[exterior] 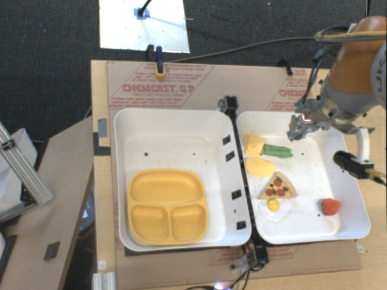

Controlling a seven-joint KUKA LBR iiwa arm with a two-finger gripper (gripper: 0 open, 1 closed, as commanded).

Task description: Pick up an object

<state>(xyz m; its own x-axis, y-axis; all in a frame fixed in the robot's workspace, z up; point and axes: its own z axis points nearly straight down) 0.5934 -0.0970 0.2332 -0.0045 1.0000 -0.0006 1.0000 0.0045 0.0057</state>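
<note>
Now we see the hand [297,129] hanging above the right bin [357,222], just right of the green bean [277,151]; its grip we cannot tell.

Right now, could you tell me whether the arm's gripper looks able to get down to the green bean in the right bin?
Probably yes. The gripper hangs just up and right of the green bean, and nothing lies over the bean.

White sheet of paper [143,16] on dark carpet, blue-and-yellow clamp [159,61] at bench edge, black cable [242,46] trailing across
</note>
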